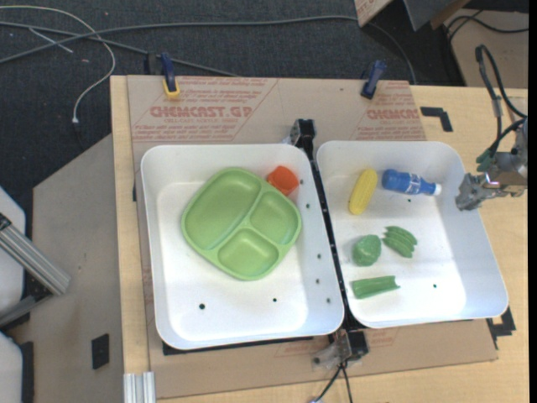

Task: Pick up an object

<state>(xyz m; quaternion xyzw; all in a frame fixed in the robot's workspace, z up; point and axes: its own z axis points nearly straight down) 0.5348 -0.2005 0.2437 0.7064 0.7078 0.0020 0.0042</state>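
Note:
The right bin [470, 250] holds a yellow corn cob [362, 191], a blue bottle [409, 183] lying on its side, a round green vegetable [366, 250], a ridged green piece [400, 240] and a flat green pod [374, 287]. In the left bin [168, 292] lies a green divided plate [242, 222] with a small orange object [284, 179] at its far right edge. My gripper [480, 191] sits at the right bin's right rim, just right of the bottle and apart from it. Nothing shows in its grasp.
Both bins rest on a cardboard sheet [210, 107] held by two blue clamps [170, 78] at the back edge. Cables trail over the dark floor at the far left. A black bracket [304, 133] sits between the bins at the back.

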